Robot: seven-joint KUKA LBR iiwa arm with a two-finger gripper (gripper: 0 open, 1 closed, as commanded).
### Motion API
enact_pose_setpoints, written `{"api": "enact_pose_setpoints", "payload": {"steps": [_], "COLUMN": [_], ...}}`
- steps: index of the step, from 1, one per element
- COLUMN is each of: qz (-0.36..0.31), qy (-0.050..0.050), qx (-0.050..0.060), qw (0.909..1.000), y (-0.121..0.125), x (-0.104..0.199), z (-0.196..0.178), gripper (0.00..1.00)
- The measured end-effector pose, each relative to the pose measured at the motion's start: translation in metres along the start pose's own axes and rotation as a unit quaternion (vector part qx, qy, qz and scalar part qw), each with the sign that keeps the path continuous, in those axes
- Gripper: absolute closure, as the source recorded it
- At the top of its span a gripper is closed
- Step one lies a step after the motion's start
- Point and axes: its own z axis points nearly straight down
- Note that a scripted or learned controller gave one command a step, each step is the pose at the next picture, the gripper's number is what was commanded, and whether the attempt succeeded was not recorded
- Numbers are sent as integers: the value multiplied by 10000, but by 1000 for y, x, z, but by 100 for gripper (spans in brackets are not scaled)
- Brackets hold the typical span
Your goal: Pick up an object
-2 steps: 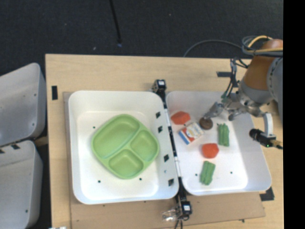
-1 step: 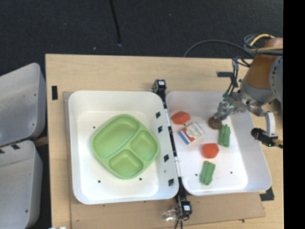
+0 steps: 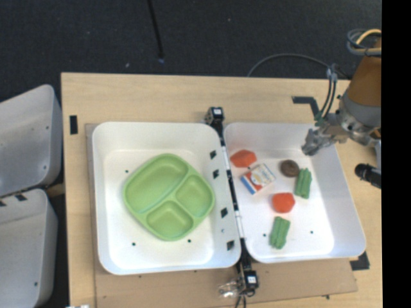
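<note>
On the surface (image 3: 128, 98), the right bin (image 3: 334, 236) holds, from its near edge back, a green piece (image 3: 279, 231), a red piece (image 3: 283, 202), a small carton (image 3: 258, 177), a second green piece (image 3: 303, 183), a brown piece (image 3: 289, 167) and an orange piece (image 3: 243, 158). The left bin (image 3: 115, 140) carries a green divided plate (image 3: 168, 196). The hand (image 3: 314, 140) hovers over the right bin's far right corner, nothing visibly held; how far it gapes cannot be told.

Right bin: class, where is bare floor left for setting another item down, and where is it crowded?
Bare floor lies in the right bin along its near rim and right wall. The middle is crowded: orange pieces, small box, brown lump, green pieces.
</note>
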Motion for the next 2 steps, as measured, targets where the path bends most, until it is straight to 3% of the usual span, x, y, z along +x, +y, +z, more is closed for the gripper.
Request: {"api": "enact_pose_setpoints", "payload": {"steps": [2], "qz": [-29], "qy": [5], "qx": [12], "qw": [10000], "y": [7], "x": [2], "z": [-78], "gripper": [100]}}
